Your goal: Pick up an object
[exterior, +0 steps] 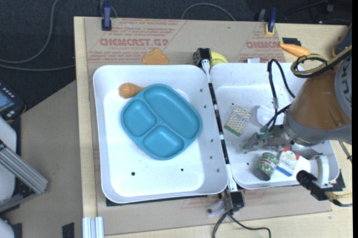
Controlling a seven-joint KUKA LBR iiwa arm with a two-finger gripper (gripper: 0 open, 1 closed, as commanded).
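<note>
Two grey fingers (253, 142) make up the jaws, low in the right bin (240, 172); whether they stand wide or narrow I cannot tell. Just beside them lie a green-labelled packet (267, 165), a white cup (263, 115) and a patterned card (237, 120). Left bin (112, 175) holds a blue divided tray (161, 120) touching an orange piece (130, 89).

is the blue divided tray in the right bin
No, the blue divided tray lies in the left bin, beside an orange piece.
</note>
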